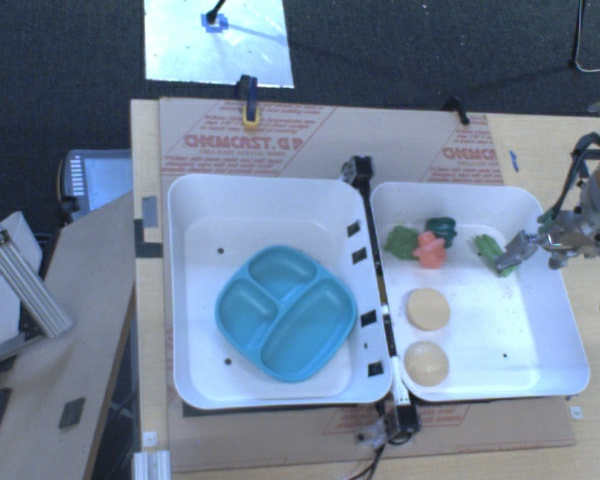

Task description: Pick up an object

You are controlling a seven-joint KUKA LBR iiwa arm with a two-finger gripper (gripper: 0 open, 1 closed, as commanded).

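Gripper sits low at the right bin's right wall, its tip touching a green piece. Whether it is open or closed: cannot tell, and no grasp is confirmed. Judged unfinished; lift remains.

Other candidates in that bin: green lump, teal piece, pink piece, two tan discs. Left bin holds a blue tray.

Bins rest on cardboard over a wooden bench. Dark carpet beyond, with a shiny sheet.
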